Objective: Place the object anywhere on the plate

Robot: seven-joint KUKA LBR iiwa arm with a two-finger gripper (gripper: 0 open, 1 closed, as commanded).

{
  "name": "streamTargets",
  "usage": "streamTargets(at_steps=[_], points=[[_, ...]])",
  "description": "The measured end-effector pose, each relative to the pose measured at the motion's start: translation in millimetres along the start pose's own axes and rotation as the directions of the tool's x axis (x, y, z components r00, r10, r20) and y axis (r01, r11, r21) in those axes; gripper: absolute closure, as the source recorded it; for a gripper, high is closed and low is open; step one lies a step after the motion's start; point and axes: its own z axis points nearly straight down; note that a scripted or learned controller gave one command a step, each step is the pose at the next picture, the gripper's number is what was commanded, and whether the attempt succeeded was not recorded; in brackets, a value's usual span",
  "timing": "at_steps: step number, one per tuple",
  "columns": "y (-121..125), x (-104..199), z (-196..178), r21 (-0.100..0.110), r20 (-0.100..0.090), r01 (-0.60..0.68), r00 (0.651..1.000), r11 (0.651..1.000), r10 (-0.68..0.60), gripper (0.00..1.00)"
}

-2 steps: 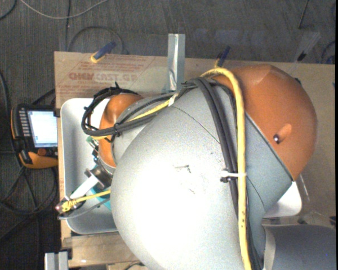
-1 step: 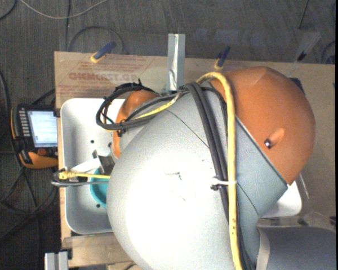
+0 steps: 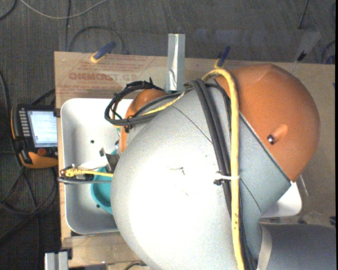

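Note:
The arm's large grey body covers most of the camera view and hangs over the left bin. A teal plate peeks out from under the arm near the bin's middle, and most of it is hidden. The gripper shows only as a small dark part at the arm's left edge, just above the plate. A thin yellow piece with a dark end sticks out leftwards beside a white scrap; I cannot tell whether it is the object or part of the arm's cabling.
A corner of the right bin shows under the orange band. Black and yellow cables loop off the wrist. A hand-held control pendant lies left of the bench. A grey upright post stands at the back.

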Motion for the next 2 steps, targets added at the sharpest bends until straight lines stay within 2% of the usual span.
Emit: streamTargets(at_steps=[1, 2], points=[[-3, 1, -10, 0.004, -0.001, 0.006, 1.0, 1.0, -0.006, 1.0], [164, -47, -90, -0.029, 0.061, 0.159, 0.986, 0.987, -0.157, 1.0]])
